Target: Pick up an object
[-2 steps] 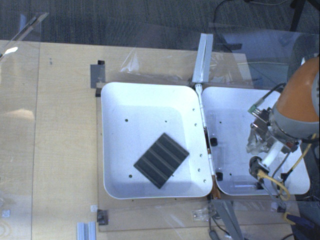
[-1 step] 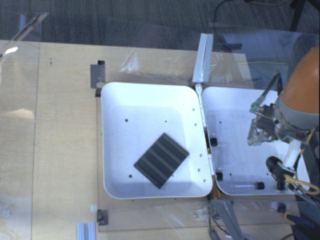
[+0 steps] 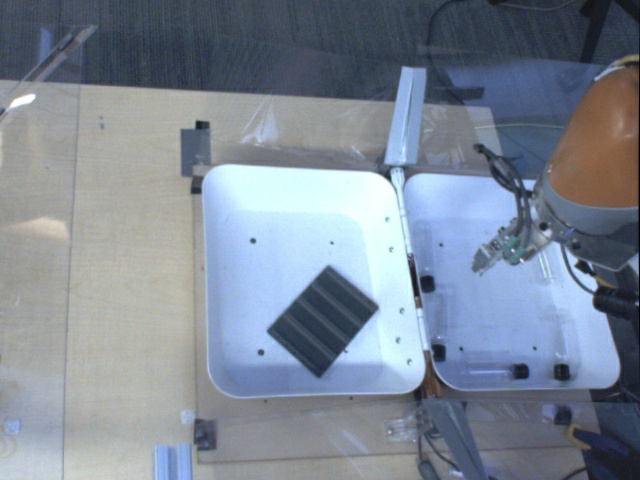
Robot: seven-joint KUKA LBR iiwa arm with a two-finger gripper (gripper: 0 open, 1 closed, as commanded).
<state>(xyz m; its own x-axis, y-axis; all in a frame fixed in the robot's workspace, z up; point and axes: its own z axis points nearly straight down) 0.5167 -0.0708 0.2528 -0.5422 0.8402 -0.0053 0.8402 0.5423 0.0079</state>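
on the wooden bench, the hand hovers over the right bin, grip state unclear.

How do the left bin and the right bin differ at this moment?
The left bin holds a dark ribbed pad lying at a slant; the right bin has none. The pincer hangs over the right bin, not the left bin. Both are shallow and white.

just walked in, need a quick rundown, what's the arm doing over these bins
The grey-and-orange arm reaches in over the right bin, its hand hanging above the bin floor with nothing visibly held. The one object to pick, a dark ribbed slab, lies flat in the left bin, untouched.
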